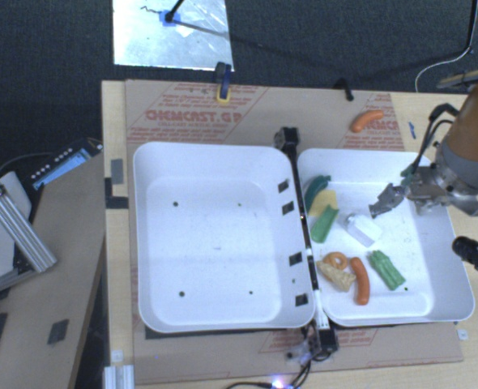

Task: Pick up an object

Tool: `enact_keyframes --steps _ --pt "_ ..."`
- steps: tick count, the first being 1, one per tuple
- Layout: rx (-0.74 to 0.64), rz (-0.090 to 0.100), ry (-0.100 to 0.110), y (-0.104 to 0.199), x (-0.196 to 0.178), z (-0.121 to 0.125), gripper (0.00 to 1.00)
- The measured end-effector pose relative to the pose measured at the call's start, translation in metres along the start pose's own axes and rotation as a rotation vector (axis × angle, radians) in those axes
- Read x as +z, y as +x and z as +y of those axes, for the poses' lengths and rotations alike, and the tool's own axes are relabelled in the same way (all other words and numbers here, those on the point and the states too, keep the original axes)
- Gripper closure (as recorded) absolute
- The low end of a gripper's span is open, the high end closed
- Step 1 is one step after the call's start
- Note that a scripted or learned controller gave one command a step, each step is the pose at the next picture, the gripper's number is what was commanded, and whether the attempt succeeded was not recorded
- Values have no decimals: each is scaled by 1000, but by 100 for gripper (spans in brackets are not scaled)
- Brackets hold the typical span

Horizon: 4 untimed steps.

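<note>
Red letters on the brown cardboard sheet (190, 108) that covers the bench (77, 241) read "CHEMCAST GP", far up and to the left of the pincer (382, 204). The grey arm with the orange band (475, 140) comes in from the right, and its pincer hangs over the right-hand shallow white bin (445, 294). Whether the pincer is wide or narrow cannot be told from here, and nothing can be seen held in it. Just below it lies a small white block (364, 230), very close to its tip. To its left sit a yellow toy piece (326, 198) and a long green toy (323, 223). Further below are a tan ring-shaped toy (336, 268), an orange toy sausage (360, 280) and a short green toy (386, 269). Another orange toy sausage (367, 121) lies on the cardboard, above the pincer and outside the bin. The left-hand shallow white bin (215, 233) is well to the left.
</note>
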<state>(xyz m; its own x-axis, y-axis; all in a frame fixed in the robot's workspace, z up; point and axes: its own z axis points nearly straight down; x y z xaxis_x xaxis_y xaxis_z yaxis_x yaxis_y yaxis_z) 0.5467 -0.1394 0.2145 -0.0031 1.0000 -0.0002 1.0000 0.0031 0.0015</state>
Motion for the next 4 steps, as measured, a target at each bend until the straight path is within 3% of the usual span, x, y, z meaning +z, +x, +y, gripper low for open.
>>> enact_keyframes --steps 1,2,3,4 --pt "-2 0 -3 0 -11 1 100" --pt "-6 -2 -15 32 -132 27 100" --pt "-6 0 -7 63 -154 83 100" --pt "-5 1 -6 100 -182 108 100"
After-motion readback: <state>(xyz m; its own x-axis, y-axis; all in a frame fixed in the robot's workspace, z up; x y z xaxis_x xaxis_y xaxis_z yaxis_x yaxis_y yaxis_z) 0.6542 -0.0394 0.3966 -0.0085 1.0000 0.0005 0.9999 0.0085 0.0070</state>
